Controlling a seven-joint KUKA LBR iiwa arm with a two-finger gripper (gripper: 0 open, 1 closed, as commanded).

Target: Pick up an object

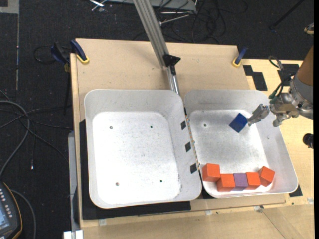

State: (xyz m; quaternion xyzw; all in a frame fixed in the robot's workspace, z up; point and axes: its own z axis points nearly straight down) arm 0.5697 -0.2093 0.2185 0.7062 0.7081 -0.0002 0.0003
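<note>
Landmark: the right-hand shallow white plastic bin (pixel 279 143) is serving as the reference for every place below.
Arm: the grey KUKA arm with the orange band (pixel 305 78) is reaching in over the bin's right rim, near its far right corner.
Gripper: the metal two-finger gripper (pixel 259 114) is hanging above the far right part of the bin, its tip pointing left; whether its fingers are apart or together, I cannot tell.
Task thing: the small blue block (pixel 239 122) is sitting in the far half of the bin, just left of the gripper tip; whether the two are touching is unclear.
Block heading: it is lying turned like a diamond, corners aiming toward the bin's walls; its faces are looking nearly equal, so no long axis is showing.
Near row: four orange blocks (pixel 211 171) and one purple block (pixel 240 179) are crowding along the bin's near wall, well apart from the blue block.
Neighbour: the left-hand white bin (pixel 94 108) is lying beside the reference bin, their rims meeting.
</note>
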